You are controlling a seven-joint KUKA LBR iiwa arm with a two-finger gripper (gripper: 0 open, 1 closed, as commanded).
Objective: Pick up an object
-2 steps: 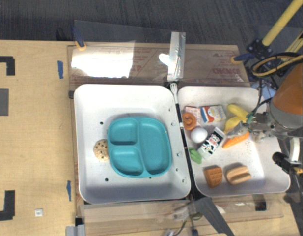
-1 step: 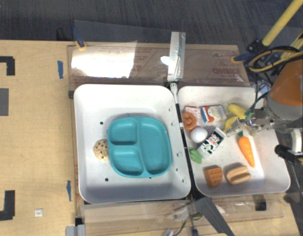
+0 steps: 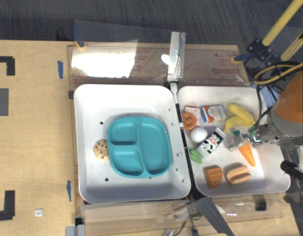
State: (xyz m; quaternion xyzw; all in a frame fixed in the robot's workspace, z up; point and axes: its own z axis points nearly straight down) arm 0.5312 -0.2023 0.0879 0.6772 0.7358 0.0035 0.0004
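Two white bins sit side by side on your counter [image 3: 33, 132]. The left bin [image 3: 87, 102] holds a teal divided plate [image 3: 140, 146] with a cookie [image 3: 100, 150] touching its left edge. In the right bin [image 3: 269, 181] your end effector [image 3: 244, 137] hovers between the banana [image 3: 239, 116] and the carrot [image 3: 247, 154]; its metal parts blur together, so you cannot tell how far it is open. Nearby lie an egg [image 3: 198, 134], a bread piece [image 3: 213, 175] and a burger bun [image 3: 238, 173].

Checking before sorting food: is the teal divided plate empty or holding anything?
Empty: all compartments of the teal plate show bare; the cookie lies beside it.
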